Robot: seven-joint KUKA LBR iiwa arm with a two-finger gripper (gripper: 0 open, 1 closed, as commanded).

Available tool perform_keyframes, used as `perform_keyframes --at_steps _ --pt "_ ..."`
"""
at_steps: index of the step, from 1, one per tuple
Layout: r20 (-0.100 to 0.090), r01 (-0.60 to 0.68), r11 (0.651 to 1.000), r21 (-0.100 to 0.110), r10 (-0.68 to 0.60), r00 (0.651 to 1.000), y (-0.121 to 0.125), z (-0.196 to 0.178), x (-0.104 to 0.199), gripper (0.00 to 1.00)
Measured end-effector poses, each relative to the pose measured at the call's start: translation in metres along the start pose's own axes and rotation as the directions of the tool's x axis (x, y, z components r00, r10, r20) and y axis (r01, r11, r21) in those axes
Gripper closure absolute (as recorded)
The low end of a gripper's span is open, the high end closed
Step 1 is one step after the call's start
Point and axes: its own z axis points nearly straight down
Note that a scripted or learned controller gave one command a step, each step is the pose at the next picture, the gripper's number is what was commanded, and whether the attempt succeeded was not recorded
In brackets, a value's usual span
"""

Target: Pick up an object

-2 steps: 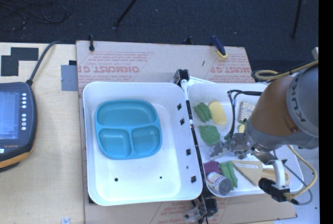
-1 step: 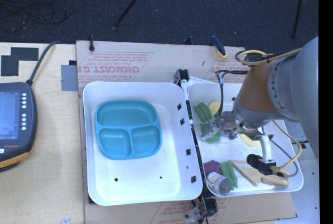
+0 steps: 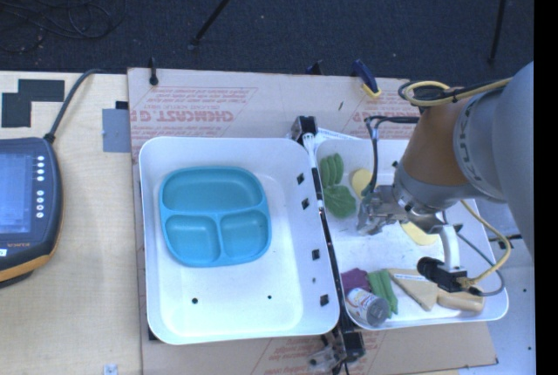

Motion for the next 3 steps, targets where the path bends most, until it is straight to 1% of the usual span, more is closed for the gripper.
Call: perform_keyframes --at_steps 1,2,3 --pt "0.006 -0.004 1.0 -0.015 0.004 1.0 -0.03 -0.147 -0.029 1.0" --pt "0.002 0.0 1.0 -0.003 0.0 1.0 -0.032 -0.14 -0.027 0.0" --pt "0.0 0.001 1.0 0.004 -0.001 1.0 0.032 -0.025 -0.037 0.0"
